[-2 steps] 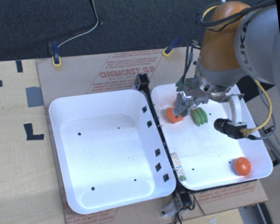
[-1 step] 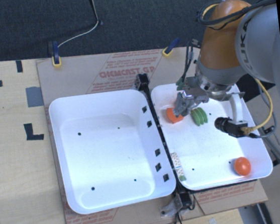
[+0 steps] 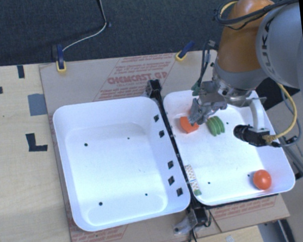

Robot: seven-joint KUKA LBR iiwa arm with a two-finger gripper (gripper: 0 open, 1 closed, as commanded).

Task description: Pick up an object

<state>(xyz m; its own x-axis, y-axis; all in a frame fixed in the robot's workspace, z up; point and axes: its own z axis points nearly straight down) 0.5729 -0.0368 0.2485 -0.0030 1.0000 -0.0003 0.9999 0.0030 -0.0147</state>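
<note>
Orange blocky plastic object (image 3: 188, 124), apparently the target, lies on the floor of the right white bin (image 3: 232, 185), close to the wall it shares with the left white bin (image 3: 73, 154); the two-finger gripper (image 3: 197, 113) sits low over it, just beside a green ribbed piece (image 3: 215, 125). Whether the jaws are spread or pinching cannot be told, as the wrist and fingers blur into the object. Nothing looks lifted, so the grasp and raise seem still to come; a round orange-red ball (image 3: 262, 179) rests well apart near the bin's front right corner.
</note>
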